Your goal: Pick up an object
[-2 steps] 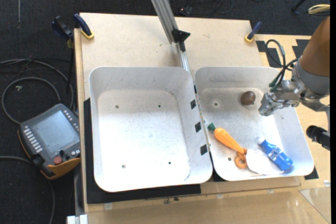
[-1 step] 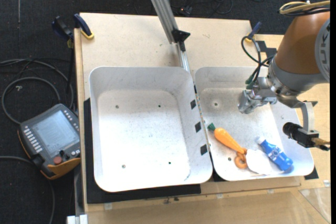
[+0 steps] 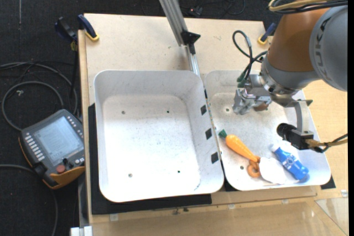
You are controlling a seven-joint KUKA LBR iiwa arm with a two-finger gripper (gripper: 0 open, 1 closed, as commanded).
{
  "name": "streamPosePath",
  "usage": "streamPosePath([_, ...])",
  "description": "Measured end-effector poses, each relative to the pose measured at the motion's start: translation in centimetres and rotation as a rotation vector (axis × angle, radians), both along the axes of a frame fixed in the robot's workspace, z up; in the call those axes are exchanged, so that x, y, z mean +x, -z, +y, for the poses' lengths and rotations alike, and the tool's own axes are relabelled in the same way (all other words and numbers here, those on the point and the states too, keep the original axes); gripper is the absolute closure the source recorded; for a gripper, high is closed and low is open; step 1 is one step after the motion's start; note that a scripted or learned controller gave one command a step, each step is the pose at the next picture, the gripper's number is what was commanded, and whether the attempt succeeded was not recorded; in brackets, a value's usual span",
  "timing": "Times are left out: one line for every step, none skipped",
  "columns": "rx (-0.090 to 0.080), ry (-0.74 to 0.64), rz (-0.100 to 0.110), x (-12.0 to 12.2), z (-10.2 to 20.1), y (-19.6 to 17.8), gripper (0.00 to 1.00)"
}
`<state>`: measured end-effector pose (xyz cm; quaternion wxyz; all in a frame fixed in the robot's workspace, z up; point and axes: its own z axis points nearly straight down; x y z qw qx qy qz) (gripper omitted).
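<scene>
Wooden desk [image 3: 138,41] bears two white bins. Claw [image 3: 243,105] sits over the right bin [image 3: 221,83], finger state indeterminate, nothing seen held. Toy carrot [image 3: 240,146] lies nearer the front, apart from it.

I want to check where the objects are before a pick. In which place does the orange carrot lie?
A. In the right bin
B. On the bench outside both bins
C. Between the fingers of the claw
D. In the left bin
A: the carrot lies on the floor of the right bin, near its left wall, apart from the claw above it.
</scene>
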<state>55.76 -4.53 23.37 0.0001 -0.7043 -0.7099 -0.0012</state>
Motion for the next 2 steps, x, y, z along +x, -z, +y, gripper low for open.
streamPosePath([0.000, 0.000, 0.000, 0.2, 5.0, -0.9, 1.00])
streamPosePath([0.000, -0.001, 0.002, 0.8, 11.1, 0.2, 1.00])
